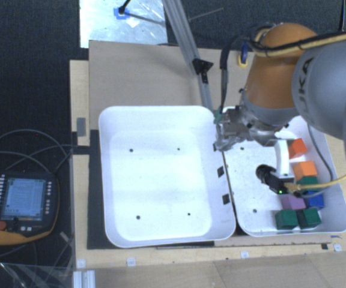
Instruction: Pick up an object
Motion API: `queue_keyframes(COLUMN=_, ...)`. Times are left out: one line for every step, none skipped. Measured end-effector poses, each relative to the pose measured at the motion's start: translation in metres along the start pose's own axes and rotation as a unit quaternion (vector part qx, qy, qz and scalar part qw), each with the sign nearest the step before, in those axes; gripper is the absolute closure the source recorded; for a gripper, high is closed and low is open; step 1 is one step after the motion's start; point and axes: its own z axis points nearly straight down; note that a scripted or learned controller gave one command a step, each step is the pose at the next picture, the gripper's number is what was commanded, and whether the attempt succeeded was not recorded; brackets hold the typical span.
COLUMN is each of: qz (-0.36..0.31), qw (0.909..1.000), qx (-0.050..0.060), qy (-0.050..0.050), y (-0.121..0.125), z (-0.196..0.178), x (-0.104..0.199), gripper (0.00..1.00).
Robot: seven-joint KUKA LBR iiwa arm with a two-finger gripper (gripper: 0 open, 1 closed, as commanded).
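While your claw [226,138] hangs over the right bin's [251,221] left wall, grip state indeterminable, blocks [299,188] cluster rightward, their row running near-to-far.

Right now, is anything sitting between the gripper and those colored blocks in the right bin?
Nothing visible blocks the way. The gripper sits at the right bin's upper left corner, and bare white floor lies between it and the blocks clustered along the far right side.
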Motion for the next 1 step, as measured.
queue_keyframes(qz=0.001, qw=1.0000, qx=0.000, qy=0.000, y=0.0066, z=0.0072, x=0.0444, gripper=1.00)
